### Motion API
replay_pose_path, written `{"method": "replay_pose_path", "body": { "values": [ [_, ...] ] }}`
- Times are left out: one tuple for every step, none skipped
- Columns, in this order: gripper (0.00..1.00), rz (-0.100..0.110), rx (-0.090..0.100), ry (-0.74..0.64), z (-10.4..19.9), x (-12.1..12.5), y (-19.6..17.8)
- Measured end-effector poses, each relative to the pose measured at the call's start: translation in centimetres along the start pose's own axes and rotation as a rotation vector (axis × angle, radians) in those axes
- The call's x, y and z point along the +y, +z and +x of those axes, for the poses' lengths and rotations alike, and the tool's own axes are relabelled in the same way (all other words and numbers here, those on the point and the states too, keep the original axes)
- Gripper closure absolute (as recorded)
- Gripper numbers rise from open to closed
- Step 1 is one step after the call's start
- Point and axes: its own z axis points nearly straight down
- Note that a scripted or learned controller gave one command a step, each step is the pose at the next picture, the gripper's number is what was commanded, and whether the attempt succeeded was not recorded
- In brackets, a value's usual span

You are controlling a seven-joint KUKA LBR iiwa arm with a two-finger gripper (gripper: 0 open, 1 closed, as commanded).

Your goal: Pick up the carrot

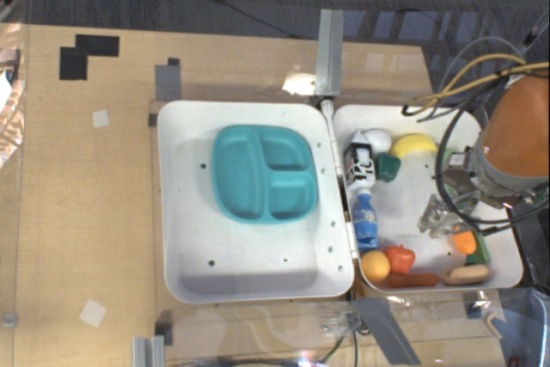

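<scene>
From my remote station I see the arm (pixel 516 137) reaching in from the right over the right bin (pixel 412 189), its orange band uppermost and cables looped above it. The tool (pixel 440 215) hangs low in the right half of that bin; I cannot tell how it is set. The carrot (pixel 465 242) lies just beside the tool, to its lower right, near the bin's right wall, with a green piece (pixel 478 250) touching its right side. Along the bin's front edge I note a yellow-orange fruit (pixel 375 264), a red tomato-like piece (pixel 400 257), a dark red sausage (pixel 412 279) and a tan bread roll (pixel 466 274). A blue bottle (pixel 364 222) lies along the left wall, with a black-and-white container (pixel 361 163) above it, a dark green item (pixel 387 168) and a lemon (pixel 413 144) near the back. The left bin (pixel 189 211) holds a teal divided plate (pixel 263 173). Both bins sit on the tabletop (pixel 77 219).
</scene>
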Motion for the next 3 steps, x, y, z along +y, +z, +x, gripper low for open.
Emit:
{"method": "replay_pose_path", "body": {
  "values": [
    [1.0, -0.004, 0.001, -0.452, 3.2, -0.9, 2.4],
    [1.0, 0.003, 0.0, -0.645, -0.5, 2.6, -6.2],
    [1.0, 0.006, -0.003, -0.641, -0.6, 2.5, -7.1]
  ]
}}
